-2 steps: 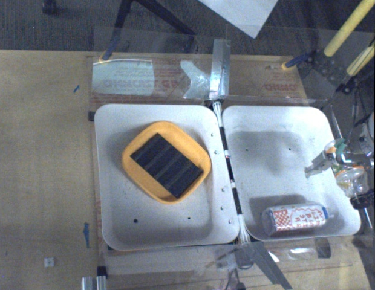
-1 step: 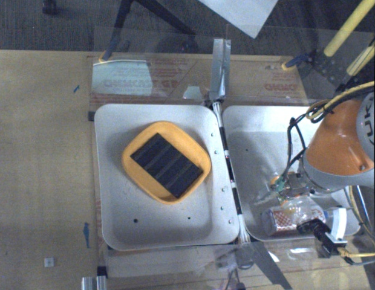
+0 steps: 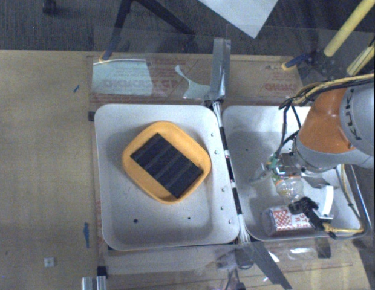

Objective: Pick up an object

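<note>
In the left bin (image 3: 115,222) an orange pad with a dark ribbed top (image 3: 166,162) lies flat, a little tilted. In the right bin (image 3: 248,132) a red-and-white checkered can (image 3: 286,220) lies on its side near the front wall. A small clear rounded object (image 3: 288,188) lies just behind the can. My gripper (image 3: 277,169) hangs low over the middle of the right bin, right beside and slightly behind the clear object. The grey wrist with its orange band (image 3: 323,132) hides most of the gripper.
A raised divider (image 3: 227,162) separates the two bins. Cardboard and a clear sheet (image 3: 151,80) lie behind the bins. Yellow cables (image 3: 332,86) run along the arm at the right. The bench top (image 3: 42,162) stretches out to the left.
</note>
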### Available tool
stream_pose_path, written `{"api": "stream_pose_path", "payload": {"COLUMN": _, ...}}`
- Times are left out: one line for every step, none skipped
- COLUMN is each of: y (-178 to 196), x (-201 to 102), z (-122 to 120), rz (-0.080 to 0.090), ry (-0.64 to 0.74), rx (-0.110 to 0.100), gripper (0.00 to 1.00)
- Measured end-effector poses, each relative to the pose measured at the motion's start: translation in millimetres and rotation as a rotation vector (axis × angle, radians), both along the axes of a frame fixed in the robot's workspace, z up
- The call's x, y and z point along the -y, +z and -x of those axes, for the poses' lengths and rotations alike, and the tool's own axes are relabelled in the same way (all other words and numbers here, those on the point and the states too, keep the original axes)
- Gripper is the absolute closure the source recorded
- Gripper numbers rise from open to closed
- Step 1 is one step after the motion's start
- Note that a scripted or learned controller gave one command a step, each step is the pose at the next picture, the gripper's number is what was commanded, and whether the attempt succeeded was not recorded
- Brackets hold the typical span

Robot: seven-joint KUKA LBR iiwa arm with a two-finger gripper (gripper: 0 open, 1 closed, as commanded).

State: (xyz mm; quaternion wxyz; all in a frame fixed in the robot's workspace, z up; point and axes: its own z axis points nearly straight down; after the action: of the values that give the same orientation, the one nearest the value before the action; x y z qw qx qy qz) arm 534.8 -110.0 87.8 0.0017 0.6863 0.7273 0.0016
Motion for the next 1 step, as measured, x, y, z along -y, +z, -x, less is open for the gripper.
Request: {"api": "stream_pose_path", "payload": {"y": 9.0, "x": 0.6, "z": -0.2, "rz": 0.000, "ry": -0.002, "rx": 0.002, "gripper": 1.00}}
